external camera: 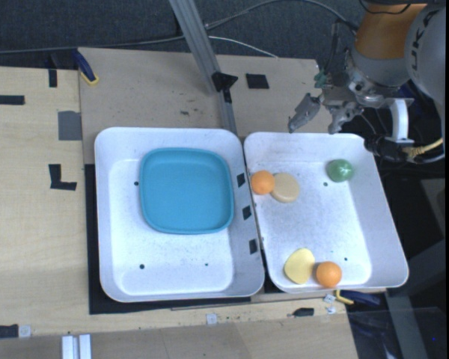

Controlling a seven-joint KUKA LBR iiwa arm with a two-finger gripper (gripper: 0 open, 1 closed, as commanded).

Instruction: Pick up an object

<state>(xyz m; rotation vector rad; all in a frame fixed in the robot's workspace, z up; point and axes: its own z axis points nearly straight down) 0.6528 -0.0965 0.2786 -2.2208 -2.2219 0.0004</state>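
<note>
Objects to pick from were all lying in the right bin (pixel 374 200), and none of them had been lifted yet. The biggest thing was the tabletop (pixel 30 223), which carried two white bins side by side. The left bin (pixel 120 275) held a blue plate (pixel 185 190), lying flat in the middle. The grey arm (pixel 404 28) with its orange band reached in from the right. Its end effector (pixel 319 117) hung above the far edge of the right bin, with its two fingers spread apart and nothing between them. Inside the right bin, a beige round piece (pixel 286 188) lay near the left wall, touching an orange ball (pixel 262 182). A yellow piece (pixel 299 265) sat near the front edge, touching a second orange ball (pixel 328 274). A small green ball (pixel 339 170) sat alone near the far right side, and it looked like the closest thing to the end effector. The job looked like it had hardly started. The arm would need to go down into the bin, close on one thing and lift it up.
</note>
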